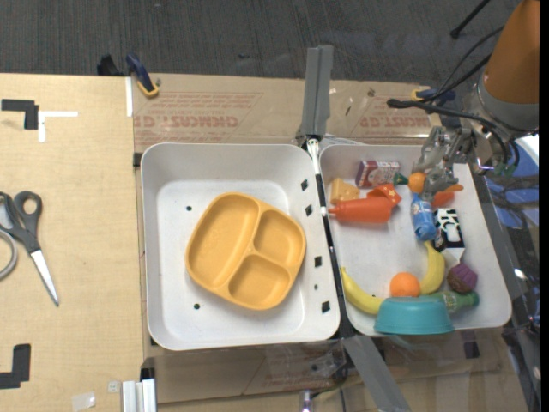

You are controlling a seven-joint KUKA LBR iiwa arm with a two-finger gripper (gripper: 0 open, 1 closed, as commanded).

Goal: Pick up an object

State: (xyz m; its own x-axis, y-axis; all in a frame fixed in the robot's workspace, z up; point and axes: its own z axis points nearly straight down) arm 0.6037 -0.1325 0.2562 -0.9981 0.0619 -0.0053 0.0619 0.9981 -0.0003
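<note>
Now the gripper (439,177) was seen lowered at the right bin's (489,256) one o'clock corner, beside a small orange ball (417,181); whether anything was pinched could not be told. Nearest candidates, ball and blue bottle (423,218), were judged within reach.

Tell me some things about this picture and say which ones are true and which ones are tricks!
1. The yellow plate lies in the left bin. True.
2. The scissors are inside the right bin. False: they lie on the bench, left of both bins.
3. The teal bowl sits at the near edge of the right bin. True.
4. The banana is on the yellow plate. False: it lies in the right bin, next to the teal bowl.
5. The hand hangs over the far part of the right bin. True.
</note>
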